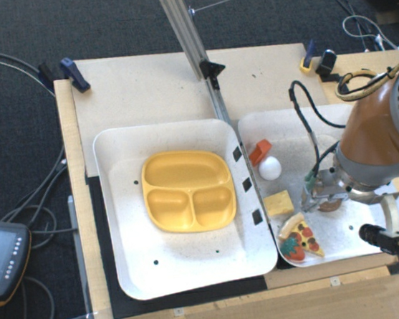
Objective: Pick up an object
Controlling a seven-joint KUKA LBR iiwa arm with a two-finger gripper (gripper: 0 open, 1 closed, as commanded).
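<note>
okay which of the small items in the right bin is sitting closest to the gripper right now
The yellow block. It lies just left of the gripper, nearer than the pizza slice toy below it, and the white ball and red piece farther up the right bin.

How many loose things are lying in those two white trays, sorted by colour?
Yellow: 2, the divided plate and the cheese block
White: 1, the ball
Orange-red: 1, the small piece
Multicoloured: 1, the pizza slice
Brown: 1, a thing partly hidden beneath the end effector
Total: 6
</note>
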